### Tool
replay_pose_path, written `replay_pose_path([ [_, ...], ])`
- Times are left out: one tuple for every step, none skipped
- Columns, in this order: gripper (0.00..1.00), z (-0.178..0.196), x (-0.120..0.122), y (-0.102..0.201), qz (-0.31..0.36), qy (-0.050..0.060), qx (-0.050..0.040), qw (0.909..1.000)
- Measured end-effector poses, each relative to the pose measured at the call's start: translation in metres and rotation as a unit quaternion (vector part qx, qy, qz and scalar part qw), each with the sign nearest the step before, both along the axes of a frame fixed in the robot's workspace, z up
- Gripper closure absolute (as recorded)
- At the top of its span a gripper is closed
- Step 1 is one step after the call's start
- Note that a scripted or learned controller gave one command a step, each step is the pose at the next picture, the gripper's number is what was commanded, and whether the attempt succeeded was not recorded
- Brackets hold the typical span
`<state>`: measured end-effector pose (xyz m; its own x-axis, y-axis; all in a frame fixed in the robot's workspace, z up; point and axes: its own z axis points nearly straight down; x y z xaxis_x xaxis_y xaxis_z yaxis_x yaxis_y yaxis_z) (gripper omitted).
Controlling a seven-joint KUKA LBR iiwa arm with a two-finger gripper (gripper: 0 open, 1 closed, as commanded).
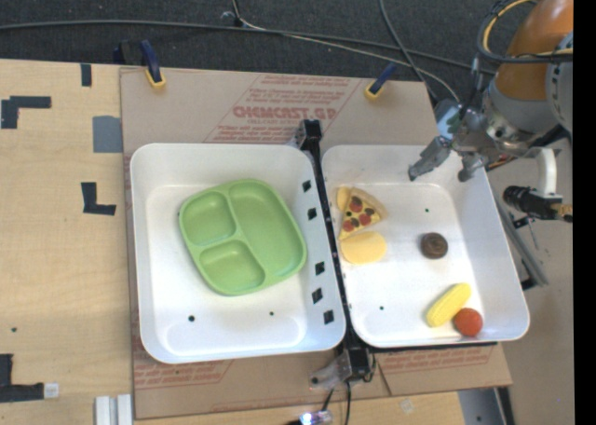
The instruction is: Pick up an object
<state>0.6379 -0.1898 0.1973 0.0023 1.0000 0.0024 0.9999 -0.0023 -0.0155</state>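
Starting at the left of the frame, I see the left shallow white plastic bin holding one thing: a light green moulded plastic plate with three compartments, lying flat and slightly turned near the bin's middle. It looks to me like a place to set things down, not something I would grab.

Across the black divider clips, the right shallow white bin carries the likely targets. Close to its left wall lies a toy pizza slice with red dots, and touching it just below is a pale yellow rounded toy piece. Further right, alone near the bin's centre, sits a small dark brown round toy. In the lower right corner a yellow toy corn cob rests against a small red-orange ball. The brown piece, standing apart from its neighbours, strikes me as the easiest pick.

At the upper right of the frame, the grey two-finger gripper hangs over the bin's upper right corner. Its two fingers are spread well apart, with only white bin floor between them. It holds nothing and touches no toy; every object lies well below and to its left.
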Motion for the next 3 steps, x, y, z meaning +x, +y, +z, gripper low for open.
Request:
replay_pose_path([
  [0.0, 0.009, 0.003, 0.0, 0.002, -0.007, -0.0013, 1.0],
  [0.0, -0.056, 0.001, 0.003, 0.002, -0.004, -0.0012, 1.0],
  [0.0, -0.11, 0.0, 0.004, 0.002, -0.005, -0.0017, 1.0],
])
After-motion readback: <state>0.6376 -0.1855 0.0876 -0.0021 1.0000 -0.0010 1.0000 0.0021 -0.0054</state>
